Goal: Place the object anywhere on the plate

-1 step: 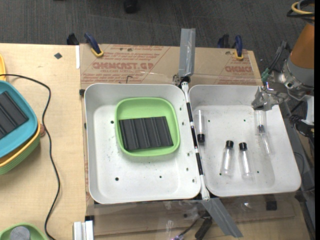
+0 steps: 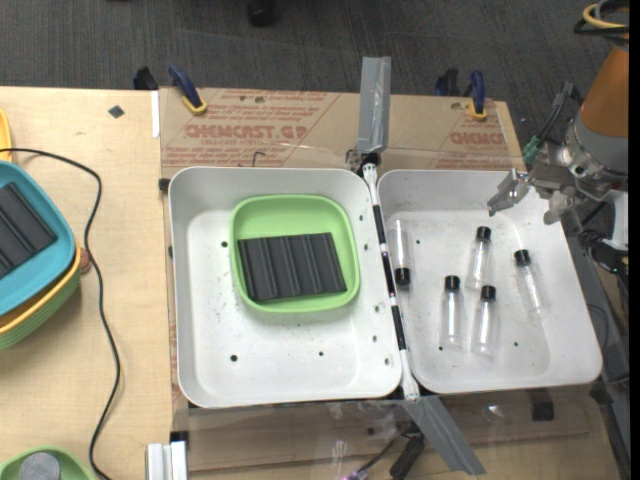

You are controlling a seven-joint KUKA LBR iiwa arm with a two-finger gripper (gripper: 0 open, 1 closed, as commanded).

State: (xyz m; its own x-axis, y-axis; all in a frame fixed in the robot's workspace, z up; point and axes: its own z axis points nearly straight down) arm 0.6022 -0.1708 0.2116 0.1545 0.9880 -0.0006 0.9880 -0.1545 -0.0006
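Note:
A green square plate (image 2: 338, 218) with a dark ridged insert (image 2: 292, 266) sits in the left white bin (image 2: 200, 338). Several clear vials with black caps lie in the right bin (image 2: 560, 358): one by the divider (image 2: 400, 256), one further back (image 2: 481, 251), one to the right (image 2: 527, 280) and two side by side toward the front (image 2: 450, 310). My gripper (image 2: 523, 208) hangs over the back right corner of the right bin, above and behind the vials. It is open, with nothing between its fingers.
Stacked teal and yellow trays (image 2: 30, 248) stand on the wooden table at far left, with a black cable (image 2: 100, 268) looping past them. Cardboard (image 2: 260, 128) clamped at the back lies under both bins. A grey strip (image 2: 375, 108) rises between the bins.

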